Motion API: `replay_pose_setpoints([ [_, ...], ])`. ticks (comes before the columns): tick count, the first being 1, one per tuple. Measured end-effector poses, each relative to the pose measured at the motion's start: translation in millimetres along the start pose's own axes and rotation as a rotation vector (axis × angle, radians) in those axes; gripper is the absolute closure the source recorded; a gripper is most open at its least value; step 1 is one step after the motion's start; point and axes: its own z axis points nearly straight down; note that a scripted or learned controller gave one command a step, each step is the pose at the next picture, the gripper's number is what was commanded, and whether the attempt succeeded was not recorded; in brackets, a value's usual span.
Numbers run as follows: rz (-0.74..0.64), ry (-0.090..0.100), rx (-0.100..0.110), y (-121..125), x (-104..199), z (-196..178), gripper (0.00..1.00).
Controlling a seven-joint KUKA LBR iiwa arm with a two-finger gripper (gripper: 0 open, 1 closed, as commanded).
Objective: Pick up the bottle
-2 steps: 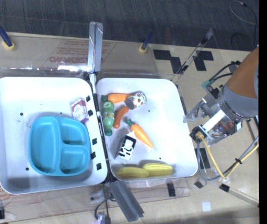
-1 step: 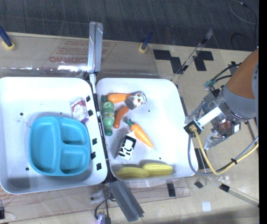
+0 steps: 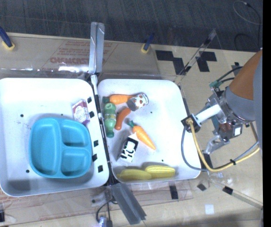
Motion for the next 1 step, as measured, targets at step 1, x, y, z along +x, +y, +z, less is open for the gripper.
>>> replay_pose_setpoints([
  [1, 0.001, 0.0, 0.001, 0.1, 0.9, -5.4, 0.0],
])
